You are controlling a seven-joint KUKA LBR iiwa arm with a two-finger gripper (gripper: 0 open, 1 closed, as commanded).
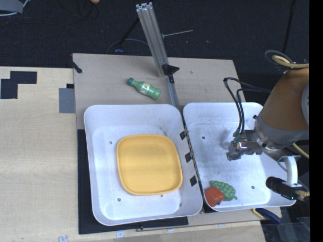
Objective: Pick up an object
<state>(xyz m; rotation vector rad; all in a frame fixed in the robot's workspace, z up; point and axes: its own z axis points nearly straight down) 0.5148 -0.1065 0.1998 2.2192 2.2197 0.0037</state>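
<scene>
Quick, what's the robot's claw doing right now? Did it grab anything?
Gripper: over the right bin, nothing seen between its fingers; open or closed cannot be told. The red and green toy lies in the bin, apart from it.

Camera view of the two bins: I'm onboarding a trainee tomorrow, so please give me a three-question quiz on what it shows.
1. True or false: the yellow plate lies in the left bin.
2. Where is the green bottle? A) in the right bin B) on the bench behind the bins C) on the yellow plate
3. Fill in: the red and green toy lies near the ___ edge of the right bin, apart from the claw.

Key: 1 true; 2 B; 3 front (the edge nearest the camera).
</scene>
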